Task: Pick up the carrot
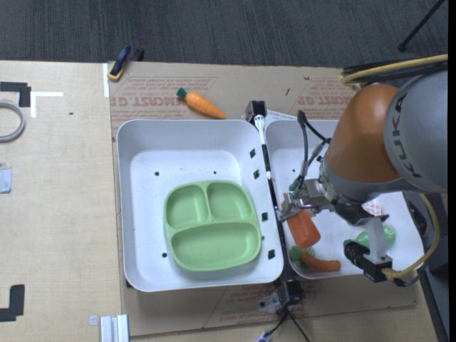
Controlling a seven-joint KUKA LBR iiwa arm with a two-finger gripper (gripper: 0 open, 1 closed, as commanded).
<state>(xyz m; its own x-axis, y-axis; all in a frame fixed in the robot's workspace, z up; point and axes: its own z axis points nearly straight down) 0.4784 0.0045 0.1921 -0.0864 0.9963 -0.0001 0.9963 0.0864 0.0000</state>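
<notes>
Gripper (pixel 293 206) sits low over the right bin (pixel 283 154), close to that bin's left wall. It is crowded by black cables and the wrist's bulk, so how far it is open cannot be told. Just below it, touching or nearly touching its lower end, lies a chunky orange-red piece (pixel 303 228); whether that piece is gripped or merely lying under the tool is not clear.

Nearer the bin's front edge lies a long orange-red item (pixel 318 265) with a bit of green (pixel 294 254) at its left end. A pale green object (pixel 382 234) lies to the right, partly behind a black fitting. The arm (pixel 367 144), with its broad orange band, covers much of this bin.

Beside it, the left bin (pixel 129 191) holds a green divided plate (pixel 212 224) lying flat toward the front.

The carrot (pixel 202 104), orange with a small green top, lies outside both bins on the cardboard sheet (pixel 160 91). It is just beyond the left bin's far rim, well apart from the gripper. A blue and yellow object (pixel 120 62) lies at the cardboard's far left corner, on the wooden bench (pixel 57 226).
</notes>
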